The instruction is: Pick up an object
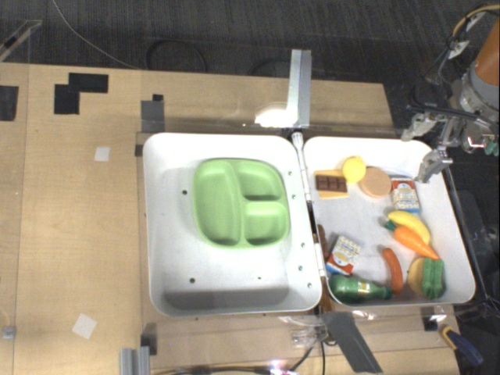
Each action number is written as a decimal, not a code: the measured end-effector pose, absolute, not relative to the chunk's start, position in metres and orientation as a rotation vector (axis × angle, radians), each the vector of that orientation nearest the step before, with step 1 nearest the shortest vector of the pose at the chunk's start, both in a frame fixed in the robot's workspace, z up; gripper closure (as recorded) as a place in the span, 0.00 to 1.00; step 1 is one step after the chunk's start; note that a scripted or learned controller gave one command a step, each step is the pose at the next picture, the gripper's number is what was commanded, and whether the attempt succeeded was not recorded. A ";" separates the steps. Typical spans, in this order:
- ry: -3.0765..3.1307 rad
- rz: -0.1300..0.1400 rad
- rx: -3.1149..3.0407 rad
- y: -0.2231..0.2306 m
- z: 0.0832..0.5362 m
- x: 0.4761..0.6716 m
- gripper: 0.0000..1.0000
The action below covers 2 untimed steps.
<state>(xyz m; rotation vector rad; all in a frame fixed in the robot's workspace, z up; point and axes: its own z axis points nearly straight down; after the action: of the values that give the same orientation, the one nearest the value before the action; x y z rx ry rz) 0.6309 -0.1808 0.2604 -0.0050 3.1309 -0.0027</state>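
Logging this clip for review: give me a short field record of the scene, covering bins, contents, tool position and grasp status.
left bin: holds a green divided tray
right bin: holds toy food, including a yellow lemon, chocolate bar, banana, carrot, sausage, green bottle
tool: at the right bin's upper right corner, above its rim
grasp status: nothing seen between the tool's tips
task progress: no object lifted yet

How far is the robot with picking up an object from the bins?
Nothing looks picked up yet. The claw is over the right bin's far right corner with nothing visibly in it. The banana, carrot and other toy foods lie in that bin. The grasp and lift are left.
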 end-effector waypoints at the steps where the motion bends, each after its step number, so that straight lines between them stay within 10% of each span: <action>1: 3.139 0.001 -0.086 -0.183 0.164 0.597 0.00; 2: 3.132 -0.003 -0.064 -0.192 0.094 0.535 0.00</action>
<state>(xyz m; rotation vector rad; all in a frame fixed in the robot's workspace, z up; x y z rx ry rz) 0.5355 -0.1917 0.0939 -0.0643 3.1317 -0.0027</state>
